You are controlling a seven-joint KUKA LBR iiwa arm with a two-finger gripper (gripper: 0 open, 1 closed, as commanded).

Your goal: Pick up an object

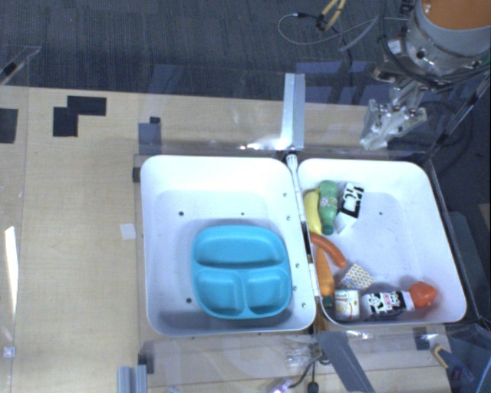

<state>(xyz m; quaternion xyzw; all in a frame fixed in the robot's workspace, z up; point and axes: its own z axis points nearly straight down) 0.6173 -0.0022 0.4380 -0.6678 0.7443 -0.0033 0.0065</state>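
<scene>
The right bin holds the objects along its left and near sides. A yellow banana, a green item and a black-and-white box lie at its far left. Nearer me are a red-orange sausage shape, an orange carrot, a small patterned packet, a small can and a black-and-white bottle with an orange cap. My gripper hangs beyond the bin's far rim, high at the upper right, apart from all of them.
The left bin holds a blue divided plate. A metal post stands behind the rim where the bins meet. Cables lie on the dark floor at the back. Bare bin floor lies at the right bin's centre and right.
</scene>
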